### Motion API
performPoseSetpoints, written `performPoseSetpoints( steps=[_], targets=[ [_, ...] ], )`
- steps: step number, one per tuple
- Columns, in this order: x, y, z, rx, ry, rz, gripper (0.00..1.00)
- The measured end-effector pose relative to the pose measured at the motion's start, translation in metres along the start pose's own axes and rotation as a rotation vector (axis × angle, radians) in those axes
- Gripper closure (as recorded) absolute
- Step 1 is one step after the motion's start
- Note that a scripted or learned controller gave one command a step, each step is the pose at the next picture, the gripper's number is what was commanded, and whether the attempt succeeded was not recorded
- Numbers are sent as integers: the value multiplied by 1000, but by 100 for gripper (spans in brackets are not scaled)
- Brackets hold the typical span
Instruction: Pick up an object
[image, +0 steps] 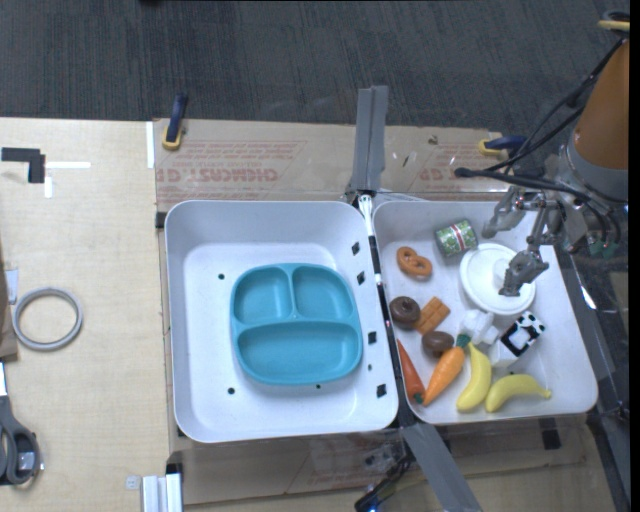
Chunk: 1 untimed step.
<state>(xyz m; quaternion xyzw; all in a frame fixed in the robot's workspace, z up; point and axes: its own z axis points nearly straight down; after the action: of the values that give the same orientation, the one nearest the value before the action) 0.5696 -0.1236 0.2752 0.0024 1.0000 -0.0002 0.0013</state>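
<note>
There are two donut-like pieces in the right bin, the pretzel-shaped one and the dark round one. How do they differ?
The pretzel is light orange-brown with a twisted, multi-hole shape; the chocolate donut is dark brown, a plain ring with one hole. The pretzel lies farther back in the right bin, apart from other items, while the donut sits nearer the front, beside an orange-brown piece. Both lie flat near the bin's left wall.

Divided plate (296, 325) in left bin (190, 300); right bin (578, 330) holds pretzel (413, 262), can (456, 237), carrot (444, 372), bananas (498, 384).
</note>
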Motion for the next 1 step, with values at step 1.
performPoseSetpoints(
  steps=[1],
  targets=[
    [46,14,183,0,1,-95,0]
  ],
)
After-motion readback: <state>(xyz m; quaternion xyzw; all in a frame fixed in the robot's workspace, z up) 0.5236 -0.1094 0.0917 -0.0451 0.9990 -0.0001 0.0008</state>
